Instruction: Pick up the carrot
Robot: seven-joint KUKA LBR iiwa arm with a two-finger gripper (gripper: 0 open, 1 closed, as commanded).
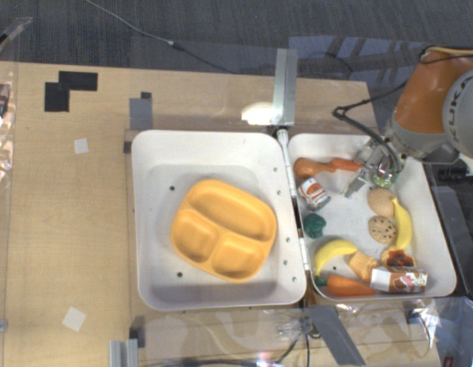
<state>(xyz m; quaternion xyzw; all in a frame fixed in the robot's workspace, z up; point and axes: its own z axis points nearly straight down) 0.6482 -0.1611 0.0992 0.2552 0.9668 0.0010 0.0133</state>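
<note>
**Carrot low in the right bin, gripper up at the far end**

The carrot (349,286) lies on its side against the near wall of the right bin (442,239), its thick end pointing toward the left bin (144,228). Nothing grips it. A yellow wedge (362,264) sits just behind the carrot, and a banana (332,252) curves over the carrot's thick end. Right of the carrot lies a small bottle (400,280) with a red label, and a dark packet (399,259) behind that is too small to read.

Farther from the carrot come a cookie (382,228), a second banana (403,222) along the right wall, and a pale egg shape (380,200). A green lump (314,224) and a tipped can (315,193) rest near the divider.

Well beyond the carrot, at the bin's far end, the gripper (367,170) hangs over the floor with its two fingers apart, nothing between them. A drumstick (324,166) lies just beside it; whether a fingertip touches its thin end I cannot make out. The arm (431,105) runs off the right edge, so most of it is cut away.

In the left bin sits a yellow tray (223,228), tilted.
</note>
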